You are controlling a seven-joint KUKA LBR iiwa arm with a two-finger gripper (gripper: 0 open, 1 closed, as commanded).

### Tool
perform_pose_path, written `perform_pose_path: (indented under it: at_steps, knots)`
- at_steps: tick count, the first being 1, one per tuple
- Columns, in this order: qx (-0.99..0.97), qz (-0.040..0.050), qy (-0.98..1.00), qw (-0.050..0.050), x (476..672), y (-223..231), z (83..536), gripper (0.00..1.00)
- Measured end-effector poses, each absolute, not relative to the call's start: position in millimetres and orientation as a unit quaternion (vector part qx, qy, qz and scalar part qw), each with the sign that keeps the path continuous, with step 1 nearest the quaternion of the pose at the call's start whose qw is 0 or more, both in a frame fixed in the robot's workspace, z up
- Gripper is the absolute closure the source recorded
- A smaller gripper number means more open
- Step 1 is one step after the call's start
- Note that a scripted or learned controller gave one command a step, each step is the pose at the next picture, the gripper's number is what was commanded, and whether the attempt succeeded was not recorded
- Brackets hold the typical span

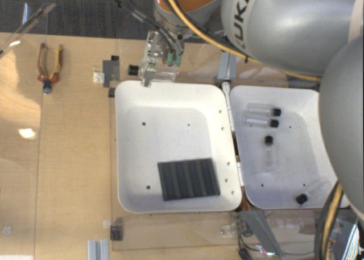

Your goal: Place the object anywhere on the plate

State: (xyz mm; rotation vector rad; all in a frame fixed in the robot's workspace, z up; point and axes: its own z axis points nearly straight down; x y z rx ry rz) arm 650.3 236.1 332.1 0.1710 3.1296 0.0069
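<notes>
Right now the gripper (154,71) hovers over the left bin's (131,139) far rim; its grasp I cannot tell. Any vial (263,109) released there would likely miss the dark plate (188,178).

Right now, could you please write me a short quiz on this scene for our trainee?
1. Fill in: the clear vials in the right bin have ___ caps.
2. True or false: the dark ribbed plate lies in the right bin.
3. Where is the hand? A: over the plate. B: by the far edge of the left bin. C: over the right bin.
Key: 1 black; 2 false; 3 B.
</notes>
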Motion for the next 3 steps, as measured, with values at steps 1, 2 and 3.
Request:
perform_pose_path:
  at_steps: [1, 2, 3]
  knots:
    - [0.285, 0.0003, 0.958, 0.0, 664.4, 235, 168, 1.0]
    - [0.275, 0.0008, 0.962, 0.001, 581.6, 181, 97, 1.0]
    - [0.182, 0.0023, 0.983, 0.003, 594.9, 236, 266, 1.0]
